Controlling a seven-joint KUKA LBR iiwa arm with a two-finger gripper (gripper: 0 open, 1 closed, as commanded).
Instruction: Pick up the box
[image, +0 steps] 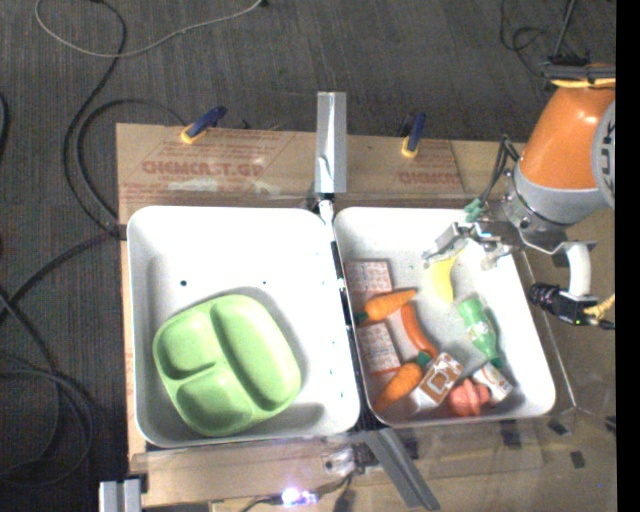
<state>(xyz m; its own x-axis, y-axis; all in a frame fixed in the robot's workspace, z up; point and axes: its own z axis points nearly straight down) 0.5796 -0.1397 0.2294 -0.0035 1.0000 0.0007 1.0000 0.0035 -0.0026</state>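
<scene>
Box waiting in the lower right of the frame, gripper up above it and carrying nothing.

I see the box (440, 379), a small brown-and-white carton, tilted in the lower part of the right bin (540, 335), wedged between an orange carrot (400, 381) and a red-and-white packet (492, 378), with a pinkish item (462, 399) touching its lower edge. I judge it light, stiff cardboard, easily crushed or skidded; I would pinch across its two short sides. The green bottle (477, 326) lies just up-right. My gripper (462, 238) hovers near the bin's upper edge above a yellow piece (442, 281), fingers spread. The left bin (140, 300) holds a green tray (227, 365).
</scene>
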